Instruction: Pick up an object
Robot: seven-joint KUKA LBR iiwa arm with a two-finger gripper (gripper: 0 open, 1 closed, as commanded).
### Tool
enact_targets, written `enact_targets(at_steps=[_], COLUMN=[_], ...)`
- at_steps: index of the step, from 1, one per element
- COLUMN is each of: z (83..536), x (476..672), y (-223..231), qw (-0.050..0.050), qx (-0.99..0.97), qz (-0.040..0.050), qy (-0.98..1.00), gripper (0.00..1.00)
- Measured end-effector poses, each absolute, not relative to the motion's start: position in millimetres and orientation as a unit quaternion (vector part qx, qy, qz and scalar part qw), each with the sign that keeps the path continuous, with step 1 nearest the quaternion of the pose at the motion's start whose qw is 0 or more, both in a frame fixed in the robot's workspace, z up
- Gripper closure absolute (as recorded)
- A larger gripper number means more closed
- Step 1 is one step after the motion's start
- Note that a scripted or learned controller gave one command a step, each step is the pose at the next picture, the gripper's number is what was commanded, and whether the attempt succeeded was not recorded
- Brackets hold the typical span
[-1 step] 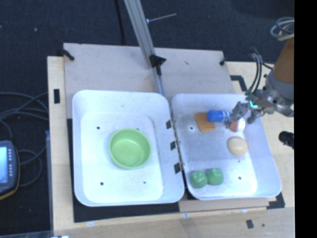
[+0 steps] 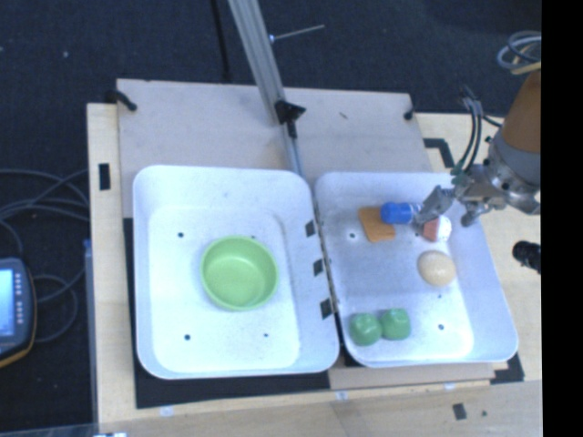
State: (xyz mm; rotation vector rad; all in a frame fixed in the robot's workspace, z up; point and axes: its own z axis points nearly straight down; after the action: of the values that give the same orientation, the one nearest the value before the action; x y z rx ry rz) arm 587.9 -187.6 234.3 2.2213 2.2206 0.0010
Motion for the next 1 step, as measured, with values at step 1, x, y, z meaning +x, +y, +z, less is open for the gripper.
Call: enact_targets(at_steps=[1], z=[192.5], x=[588.2], y=[-188.0], qw=[-0.001], qx=[0.707], qz=[-0.0010], qy=[0.707], gripper=[0.00])
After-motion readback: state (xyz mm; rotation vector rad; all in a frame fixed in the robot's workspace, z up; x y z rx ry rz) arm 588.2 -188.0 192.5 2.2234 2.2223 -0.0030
